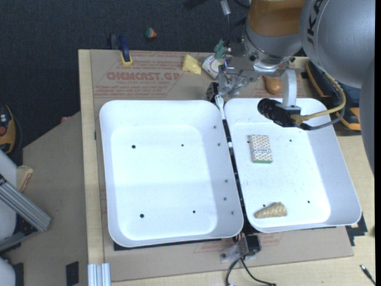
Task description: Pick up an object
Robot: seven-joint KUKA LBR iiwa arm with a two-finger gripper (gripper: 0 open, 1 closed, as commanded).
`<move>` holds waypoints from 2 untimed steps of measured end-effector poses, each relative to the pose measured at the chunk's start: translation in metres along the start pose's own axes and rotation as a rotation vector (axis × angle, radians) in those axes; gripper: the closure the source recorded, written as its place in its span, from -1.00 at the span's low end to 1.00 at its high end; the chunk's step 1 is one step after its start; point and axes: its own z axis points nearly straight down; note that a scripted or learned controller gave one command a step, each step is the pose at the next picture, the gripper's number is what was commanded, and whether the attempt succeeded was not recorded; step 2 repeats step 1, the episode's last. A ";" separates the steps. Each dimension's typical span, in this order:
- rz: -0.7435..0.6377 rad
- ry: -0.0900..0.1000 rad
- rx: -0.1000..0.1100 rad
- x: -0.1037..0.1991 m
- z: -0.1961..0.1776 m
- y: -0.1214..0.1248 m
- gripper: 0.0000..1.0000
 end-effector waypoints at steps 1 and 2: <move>0.003 -0.002 0.021 0.057 0.056 0.002 1.00; 0.003 -0.002 0.021 0.057 0.056 0.002 1.00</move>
